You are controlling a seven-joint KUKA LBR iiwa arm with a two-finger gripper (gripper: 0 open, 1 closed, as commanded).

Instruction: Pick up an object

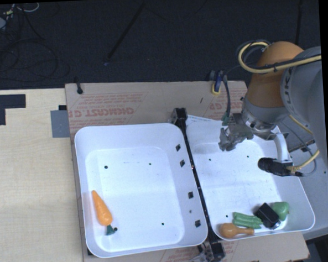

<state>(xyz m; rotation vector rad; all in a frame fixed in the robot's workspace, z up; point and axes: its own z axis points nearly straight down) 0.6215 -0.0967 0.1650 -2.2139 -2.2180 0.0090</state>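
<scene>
Nothing is picked yet. The gripper (229, 142) hangs at 12 o'clock over the right bin (241, 173); whether it has closed on anything, I cannot tell. The nearest candidates cluster at 6 o'clock: green pepper (247, 220), black block (267, 215), orange gourd (235, 230). The toy carrot (101, 208) lies in the left bin (131, 136), at 8 o'clock.

Open floor fills most of the right bin (301, 202), with toys (257, 220) crowding only its near edge.
</scene>
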